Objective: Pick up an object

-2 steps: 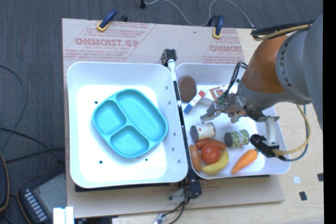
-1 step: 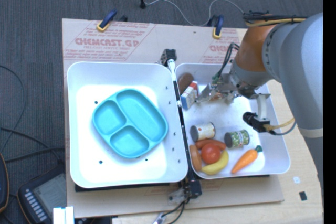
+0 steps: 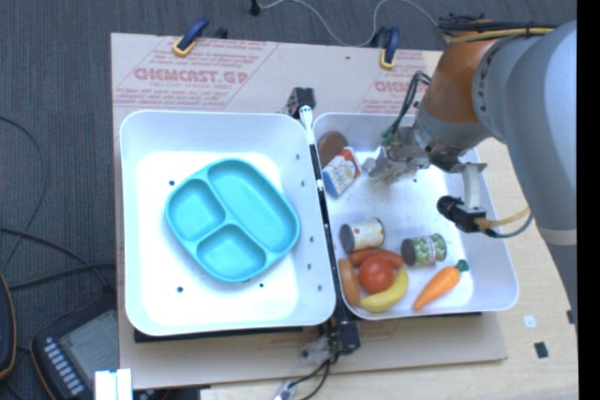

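Objects in the right bin [image 3: 492,290] number eight; one blue tray [image 3: 232,218] left.

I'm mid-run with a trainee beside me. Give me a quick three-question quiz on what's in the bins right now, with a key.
1. True or false: the blue divided plate lies in the left bin.
2. Which item lies nearest the right bin's front right corner? A) carrot B) tomato C) banana
3. Fill in: the end effector sits over the ___ bin, near the small carton.

Key: 1 true. 2 A. 3 right.
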Available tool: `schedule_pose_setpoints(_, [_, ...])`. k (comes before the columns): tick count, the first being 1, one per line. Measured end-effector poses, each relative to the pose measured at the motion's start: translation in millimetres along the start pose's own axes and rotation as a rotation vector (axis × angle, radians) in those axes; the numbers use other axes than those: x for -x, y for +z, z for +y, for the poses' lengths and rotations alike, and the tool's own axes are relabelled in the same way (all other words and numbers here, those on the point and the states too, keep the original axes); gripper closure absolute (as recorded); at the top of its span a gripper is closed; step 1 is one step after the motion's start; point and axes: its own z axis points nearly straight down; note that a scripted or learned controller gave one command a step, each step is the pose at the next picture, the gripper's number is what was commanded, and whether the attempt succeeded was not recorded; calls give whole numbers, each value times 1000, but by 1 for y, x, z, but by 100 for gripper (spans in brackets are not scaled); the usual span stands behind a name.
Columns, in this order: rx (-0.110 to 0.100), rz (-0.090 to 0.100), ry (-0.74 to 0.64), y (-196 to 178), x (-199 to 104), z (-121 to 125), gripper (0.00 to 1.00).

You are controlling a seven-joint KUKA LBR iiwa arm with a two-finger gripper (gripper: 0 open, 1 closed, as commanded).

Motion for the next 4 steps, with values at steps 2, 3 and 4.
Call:
schedule_pose_setpoints(2, [-7, 2, 0, -72, 35, 1, 100])
schedule_pose_setpoints(3, [-8, 3, 0, -87, 15, 3, 100])
schedule_pose_setpoints(4, [-9, 2, 1, -109, -17, -42, 100])
